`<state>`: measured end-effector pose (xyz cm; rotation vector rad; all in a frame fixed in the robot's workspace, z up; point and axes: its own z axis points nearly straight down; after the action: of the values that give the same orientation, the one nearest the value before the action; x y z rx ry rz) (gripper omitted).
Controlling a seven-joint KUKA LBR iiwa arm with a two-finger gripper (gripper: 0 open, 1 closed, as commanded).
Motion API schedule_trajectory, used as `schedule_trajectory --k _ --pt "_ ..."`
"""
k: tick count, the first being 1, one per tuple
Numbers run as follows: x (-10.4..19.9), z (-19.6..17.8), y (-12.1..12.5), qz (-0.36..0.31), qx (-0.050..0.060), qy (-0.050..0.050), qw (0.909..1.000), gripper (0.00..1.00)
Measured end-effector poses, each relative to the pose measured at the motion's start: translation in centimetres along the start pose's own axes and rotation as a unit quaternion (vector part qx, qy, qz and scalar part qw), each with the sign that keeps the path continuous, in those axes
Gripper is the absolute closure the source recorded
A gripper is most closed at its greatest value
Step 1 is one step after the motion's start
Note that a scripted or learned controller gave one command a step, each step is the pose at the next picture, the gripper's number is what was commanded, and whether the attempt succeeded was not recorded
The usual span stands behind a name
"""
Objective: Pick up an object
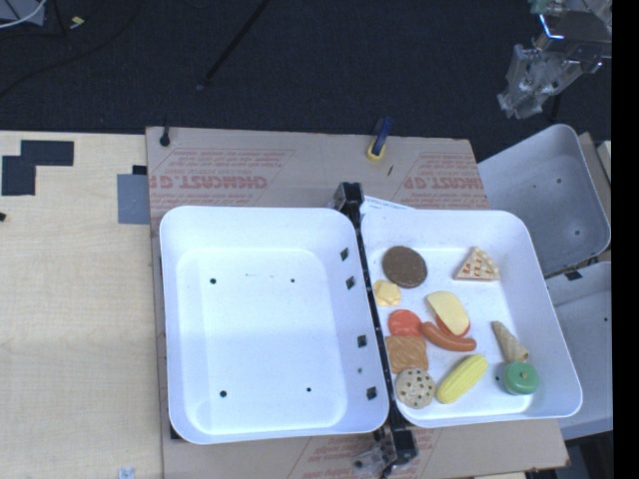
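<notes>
The left bin [262, 327] offers nothing to grasp, so the step in hand is choosing a target in the right bin [529, 267], where all the toy food lies. From the bins' shared divider outward: a small yellow piece [387, 292] sits at nine o'clock in that bin, a brown round patty [405, 265] at eleven, a red tomato slice [404, 322] just below the yellow piece, a tan cracker [406, 352] under that and a speckled cookie [414, 388] at seven o'clock. Centre holds a yellow-and-red wedge [449, 312] touching a red sausage [449, 338], with a corn cob [461, 378] at six o'clock. Farther right lie a pizza slice [478, 265] at one o'clock, a cone [508, 340] at four and a green ring [519, 377] at five. The gripper [522, 88] hangs well apart from everything, up at the view's one o'clock over the dark floor, and whether it is released or clenched I cannot tell. To do this well, I would judge the pizza slice or the patty the best picks: each lies apart from its neighbours, leaving room on both sides. The central cluster is crowded, and a descent there risks nudging the sausage or wedge. The cone and green ring lie close to each other and near the bin wall, which could block one side of a grasp.
</notes>
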<state>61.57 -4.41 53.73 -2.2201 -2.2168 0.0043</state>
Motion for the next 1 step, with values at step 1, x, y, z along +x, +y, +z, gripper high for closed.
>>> schedule_trajectory --k 1 --pt "-4.03 -0.01 -1.85 0.001 0.000 0.000 1.0000 1.00"
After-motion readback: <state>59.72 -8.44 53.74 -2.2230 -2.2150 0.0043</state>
